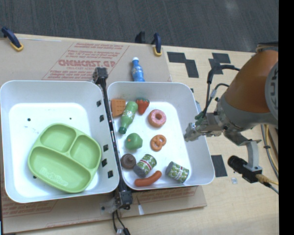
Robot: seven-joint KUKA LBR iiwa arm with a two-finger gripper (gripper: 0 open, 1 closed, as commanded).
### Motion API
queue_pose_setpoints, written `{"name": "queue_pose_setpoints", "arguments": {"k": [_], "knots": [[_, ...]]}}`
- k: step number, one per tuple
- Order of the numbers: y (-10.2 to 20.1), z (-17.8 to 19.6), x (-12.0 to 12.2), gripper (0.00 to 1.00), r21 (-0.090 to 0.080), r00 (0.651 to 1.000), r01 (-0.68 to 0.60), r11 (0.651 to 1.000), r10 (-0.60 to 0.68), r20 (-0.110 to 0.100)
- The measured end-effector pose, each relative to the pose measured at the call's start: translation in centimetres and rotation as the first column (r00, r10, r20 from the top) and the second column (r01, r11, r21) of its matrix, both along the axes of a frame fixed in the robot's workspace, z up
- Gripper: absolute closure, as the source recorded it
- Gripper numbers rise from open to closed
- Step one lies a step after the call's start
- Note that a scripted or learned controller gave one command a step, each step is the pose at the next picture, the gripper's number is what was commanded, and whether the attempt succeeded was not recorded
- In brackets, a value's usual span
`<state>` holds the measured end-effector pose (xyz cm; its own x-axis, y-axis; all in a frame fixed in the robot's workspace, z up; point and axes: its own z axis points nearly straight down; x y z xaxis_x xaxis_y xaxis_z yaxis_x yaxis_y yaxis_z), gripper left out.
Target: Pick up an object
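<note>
Left bin (10,102): one green divided tray (64,156) is seated toward its front-left, three compartments, tilted slightly against the bin edges. Right bin (198,146): all the candidate objects are held here. At its back-left corner an orange cracker-like square (118,106) is seen, with a green bottle (128,116) lying slantwise just beside it and a red strawberry (143,105) touching the bottle's upper end. A green pepper-like piece (134,141) is placed near the bin's middle, toward the left wall. A pink-frosted donut (158,117) is located back of centre, an orange pretzel-like ring (158,142) in front of it, apart. Along the front edge: a dark brown donut (128,161) by the left wall, a green labelled can (146,164) lying on its side just beside it, a red sausage (148,179) at the front rim, partly under that can, and a second green can (177,171) near the front-right corner, also on its side. Behind the right bin, on the bench (49,58), a blue-capped bottle (137,70) is laid near the back edge. Gripper (192,132) is positioned at the right bin's right wall, over the rim, nothing seen between it and any object; whether it is released or clenched cannot be told. Arm (250,94) is extended in from the right.
</note>
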<state>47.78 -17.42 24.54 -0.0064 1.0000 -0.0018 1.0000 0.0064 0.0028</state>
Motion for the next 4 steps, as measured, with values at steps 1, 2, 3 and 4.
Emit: {"name": "queue_pose_setpoints", "arguments": {"k": [1, 2, 3, 4], "knots": [[-3.7, -2.6, -0.1, 1.0, 0.002, 1.0, 0.0, 1.0, 0.0, -0.006], [-3.7, 0.6, 0.0, 1.0, 0.001, 1.0, 0.001, 1.0, -0.001, -0.001], [-3.6, -1.7, -0.1, 1.0, 0.002, 1.0, 0.0, 1.0, 0.0, -0.005], [-3.7, 0.9, 0.0, 1.0, 0.0, 1.0, 0.0, 1.0, 0.0, 0.0]]}}
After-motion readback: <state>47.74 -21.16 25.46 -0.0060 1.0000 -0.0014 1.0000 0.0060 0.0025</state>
